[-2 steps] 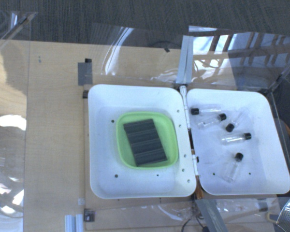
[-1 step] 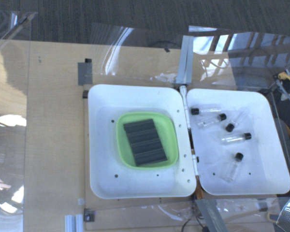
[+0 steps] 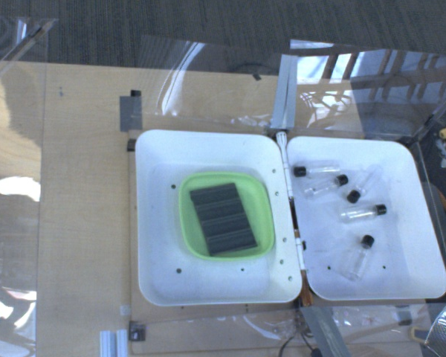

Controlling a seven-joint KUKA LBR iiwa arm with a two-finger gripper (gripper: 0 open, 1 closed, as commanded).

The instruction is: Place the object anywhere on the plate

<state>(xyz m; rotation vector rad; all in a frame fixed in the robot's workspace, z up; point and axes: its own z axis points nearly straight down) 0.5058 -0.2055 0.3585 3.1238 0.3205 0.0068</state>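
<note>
Since the dark grey ridged block (image 3: 222, 219) seems already to lie flat inside the green plate (image 3: 188, 199) in the left bin (image 3: 156, 274), you should lift away straight upward, not disturbing it, and leave the black-capped vials (image 3: 363, 213) in the right bin (image 3: 409, 274).

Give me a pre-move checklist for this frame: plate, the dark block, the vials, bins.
1. Green plate sits flat in the left bin: ok.
2. Dark ribbed block lies wholly on the plate, inside its rim: ok, so the placing looks done already.
3. Clear vials with black caps are loose in the right bin, five as far as I can count, all lying down or tilted: ok.
4. Nothing straddles the divider between the bins: ok.
5. Gripper state: cannot tell from this frame.
</note>
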